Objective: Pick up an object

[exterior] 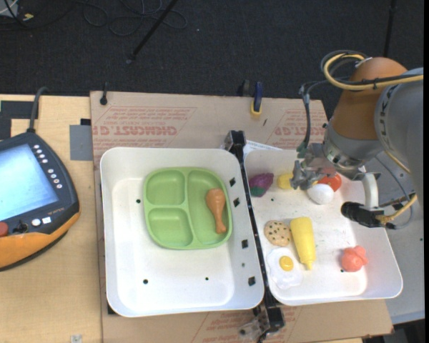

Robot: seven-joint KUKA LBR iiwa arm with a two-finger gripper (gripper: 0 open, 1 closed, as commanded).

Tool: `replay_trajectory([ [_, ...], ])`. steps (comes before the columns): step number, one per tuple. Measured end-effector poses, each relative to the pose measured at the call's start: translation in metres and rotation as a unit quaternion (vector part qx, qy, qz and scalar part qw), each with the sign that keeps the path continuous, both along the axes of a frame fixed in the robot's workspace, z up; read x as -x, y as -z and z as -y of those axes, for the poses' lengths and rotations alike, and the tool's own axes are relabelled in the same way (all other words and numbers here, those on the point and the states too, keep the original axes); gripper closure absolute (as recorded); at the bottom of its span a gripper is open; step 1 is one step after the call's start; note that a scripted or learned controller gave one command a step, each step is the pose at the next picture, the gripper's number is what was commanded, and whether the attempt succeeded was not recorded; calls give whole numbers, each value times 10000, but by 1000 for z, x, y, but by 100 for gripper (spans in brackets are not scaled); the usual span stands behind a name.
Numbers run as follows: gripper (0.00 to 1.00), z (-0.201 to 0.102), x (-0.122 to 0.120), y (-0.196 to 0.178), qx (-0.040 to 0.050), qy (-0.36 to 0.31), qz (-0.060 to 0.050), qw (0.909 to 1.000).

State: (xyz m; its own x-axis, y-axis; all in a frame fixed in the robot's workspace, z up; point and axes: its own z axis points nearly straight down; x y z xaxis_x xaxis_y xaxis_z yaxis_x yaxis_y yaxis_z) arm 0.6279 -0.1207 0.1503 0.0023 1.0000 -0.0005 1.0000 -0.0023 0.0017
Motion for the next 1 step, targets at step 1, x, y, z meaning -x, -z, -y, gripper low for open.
replay_trajectory([
  [1, 100, 0, 9, -46, -3, 9, -11, 10000],
])
